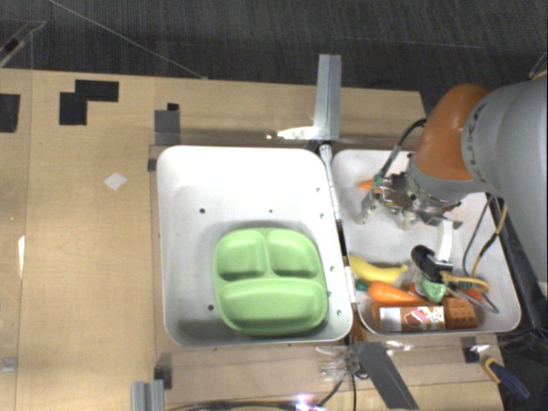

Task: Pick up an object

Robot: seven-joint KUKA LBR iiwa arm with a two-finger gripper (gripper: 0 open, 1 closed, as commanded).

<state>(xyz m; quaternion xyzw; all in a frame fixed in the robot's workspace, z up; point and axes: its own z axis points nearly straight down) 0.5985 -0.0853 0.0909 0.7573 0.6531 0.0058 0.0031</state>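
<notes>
**End effector over the right bin, nothing lifted yet**

The pale wooden worktop (86, 255) lies bare to the left of the green divided plate (270, 281). The plate lies flat in the left bin (184, 178), toward the near edge, with white floor showing beyond it.

Just right of the plate, past the wall the two bins share, is the right bin (347, 168), which holds the likely candidates. A banana (377, 271) lies nearest the plate. A carrot (396, 294) touches the banana's near side. A brown bottle with a white label (426, 317) lies on its side along the bin's near wall, farther right of the plate. All three are crowded together.

Right of the plate and toward the far side, the end effector (396, 202) hovers over the bare part of the right bin. It hangs from the grey arm (505, 135), which reaches in from the right. A small orange piece (366, 184) lies close against its plate-facing side, but contact cannot be made out. Whether the end effector is open or closed cannot be told, and nothing is visibly in its grasp.

The pick looks unfinished. Every object rests in a bin, so choosing one, closing on it and lifting it are all left to do.
</notes>
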